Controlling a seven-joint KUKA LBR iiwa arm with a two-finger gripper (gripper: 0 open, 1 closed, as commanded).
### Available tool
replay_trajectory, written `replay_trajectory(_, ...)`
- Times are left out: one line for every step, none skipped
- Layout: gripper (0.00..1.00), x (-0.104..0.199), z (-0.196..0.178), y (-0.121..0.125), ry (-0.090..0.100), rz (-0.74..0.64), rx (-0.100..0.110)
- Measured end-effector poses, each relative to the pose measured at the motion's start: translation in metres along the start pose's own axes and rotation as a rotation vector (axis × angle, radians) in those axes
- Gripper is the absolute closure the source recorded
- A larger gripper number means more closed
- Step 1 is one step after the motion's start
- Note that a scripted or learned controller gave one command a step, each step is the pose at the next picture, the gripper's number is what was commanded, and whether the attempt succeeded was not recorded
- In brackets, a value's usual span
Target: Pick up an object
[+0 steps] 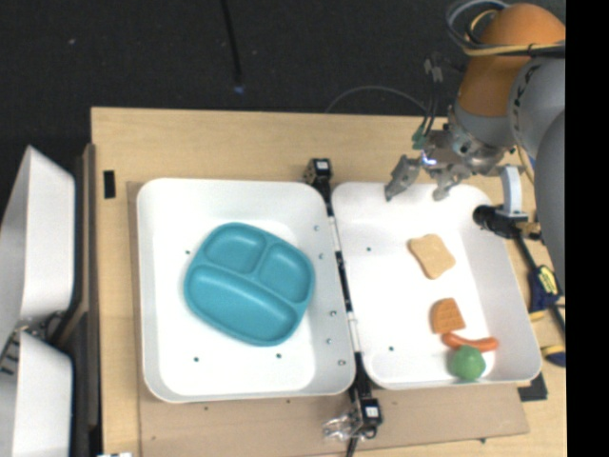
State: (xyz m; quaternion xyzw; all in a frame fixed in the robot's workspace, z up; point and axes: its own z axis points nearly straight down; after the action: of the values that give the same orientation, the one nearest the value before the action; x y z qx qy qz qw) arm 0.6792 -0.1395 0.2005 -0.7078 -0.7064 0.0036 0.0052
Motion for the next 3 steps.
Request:
replay_trajectory(0.0, 0.0, -0.01, 0.003, -0.002, -0.003, -0.014)
replay_trajectory(0.0, 0.007, 0.038, 0.004, -0.005, -0.004, -0.01)
replay_trajectory(0.0, 0.002, 0.086, -0.005, -0.006, -0.001, -0.011)
